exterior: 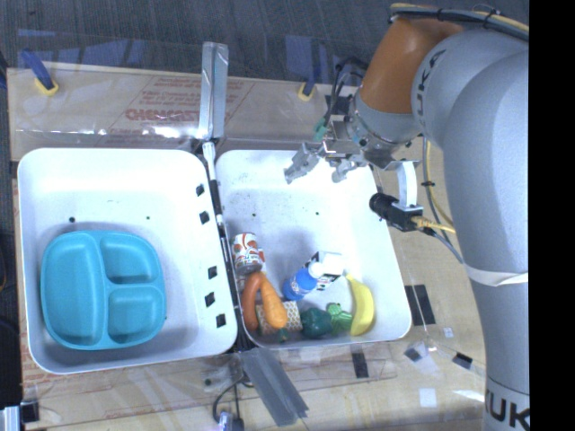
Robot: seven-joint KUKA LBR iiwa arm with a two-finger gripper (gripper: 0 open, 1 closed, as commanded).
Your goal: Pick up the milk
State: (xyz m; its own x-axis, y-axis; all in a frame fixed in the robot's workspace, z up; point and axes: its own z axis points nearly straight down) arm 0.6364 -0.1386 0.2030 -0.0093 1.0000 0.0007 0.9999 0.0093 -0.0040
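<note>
- The arm (467, 151) — grey, with an orange band above the wrist — reaches in from the right and bends over the far edge of the right bin (269, 173), wrist turned so the tool points down and toward the left.
- The left bin (54, 173) holds a blue divided tray (103, 287); it plays no part here.
- The gripper (314, 167) hovers over bare white floor at the far end of the right bin, its two fingers spread apart with nothing between them, well apart from the pile of things at the near end.
- The milk (316, 275) — a small white-and-blue bottle or carton, lying tilted — sits in the near part of the right bin, just beside a banana (361, 305) and close to a carrot (256, 299) and a green item (316, 321).
- It looks light and fairly stiff, probably smooth and a bit slippery; I would close across its narrow body at mid-length, away from the banana's side.
</note>
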